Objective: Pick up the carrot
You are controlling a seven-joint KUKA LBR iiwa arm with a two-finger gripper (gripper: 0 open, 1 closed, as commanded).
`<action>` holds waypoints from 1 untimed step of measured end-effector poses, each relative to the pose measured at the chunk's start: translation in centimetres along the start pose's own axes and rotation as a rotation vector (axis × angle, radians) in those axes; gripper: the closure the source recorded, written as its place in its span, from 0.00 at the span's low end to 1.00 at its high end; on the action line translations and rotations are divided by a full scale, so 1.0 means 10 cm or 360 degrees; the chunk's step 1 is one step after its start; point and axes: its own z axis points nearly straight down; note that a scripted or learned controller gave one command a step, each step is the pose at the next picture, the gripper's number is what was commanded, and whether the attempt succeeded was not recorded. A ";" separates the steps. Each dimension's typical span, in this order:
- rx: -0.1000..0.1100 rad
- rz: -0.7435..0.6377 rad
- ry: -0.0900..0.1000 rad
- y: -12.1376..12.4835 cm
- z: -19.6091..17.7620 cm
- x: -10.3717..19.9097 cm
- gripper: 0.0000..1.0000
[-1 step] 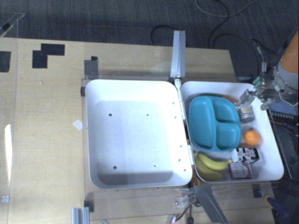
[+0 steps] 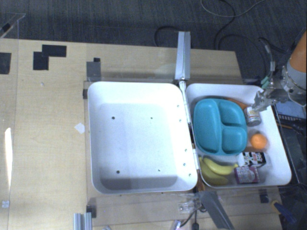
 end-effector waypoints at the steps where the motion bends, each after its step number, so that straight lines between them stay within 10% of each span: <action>1: 0.0000 0.0000 0.0000 0.00 0.00 0.00 0.00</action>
